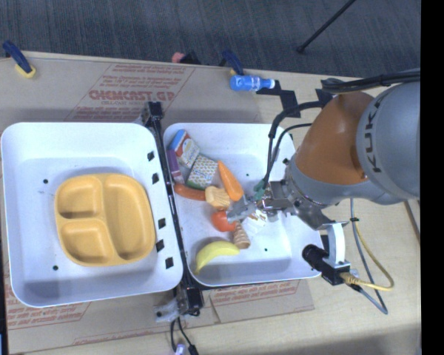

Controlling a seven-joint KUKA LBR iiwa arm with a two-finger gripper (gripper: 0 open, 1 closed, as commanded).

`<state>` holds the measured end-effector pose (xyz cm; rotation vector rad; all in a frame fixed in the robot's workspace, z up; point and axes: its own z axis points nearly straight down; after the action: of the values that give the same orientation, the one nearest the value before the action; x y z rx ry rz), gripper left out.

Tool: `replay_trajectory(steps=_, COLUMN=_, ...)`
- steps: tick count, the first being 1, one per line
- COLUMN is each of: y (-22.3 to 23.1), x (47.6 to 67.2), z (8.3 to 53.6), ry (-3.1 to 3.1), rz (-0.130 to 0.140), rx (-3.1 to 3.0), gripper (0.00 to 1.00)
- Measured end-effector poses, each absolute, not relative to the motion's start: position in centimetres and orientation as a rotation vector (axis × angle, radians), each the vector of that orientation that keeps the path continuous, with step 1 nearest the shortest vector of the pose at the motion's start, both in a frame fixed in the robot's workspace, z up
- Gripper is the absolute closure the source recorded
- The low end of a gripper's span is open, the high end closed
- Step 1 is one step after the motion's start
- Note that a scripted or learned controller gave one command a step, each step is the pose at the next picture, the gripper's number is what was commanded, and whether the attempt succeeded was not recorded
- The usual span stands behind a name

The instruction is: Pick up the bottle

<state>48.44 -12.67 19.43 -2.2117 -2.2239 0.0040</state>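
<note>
Nearest the camera, along the lower edge of the right bin [281,268], a yellow banana [216,254] lay against the front wall. Just beyond it a small tan ridged piece [241,236] rested beside a red-orange round item [222,221].

The pincer [246,208] sat low in the middle of that bin, reaching in from the right below the grey arm [388,154] and its orange band [340,143]. Its fingers were too blurred among the clutter to judge how far apart they stood, and nothing could be seen caught between them.

Beside the pincer tip lay a pale biscuit-like piece [217,197], an orange carrot [231,180] on a slant, and a reddish sausage shape [188,191] near the divider. Further back stood a patterned packet [202,171] and a small carton [183,151], leaning together.

In the left bin [29,143] a yellow divided plate [103,218] lay flat.

Farthest away, outside both bins on the cardboard-covered tabletop [96,87], the blue bottle [249,83] lay on its side, well apart from the pincer.
</note>
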Motion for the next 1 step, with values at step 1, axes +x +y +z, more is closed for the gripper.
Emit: replay_trajectory(steps=1, y=-9.73, x=55.67, z=19.13, ry=-2.480, rz=0.002, rx=-1.926, gripper=0.00)
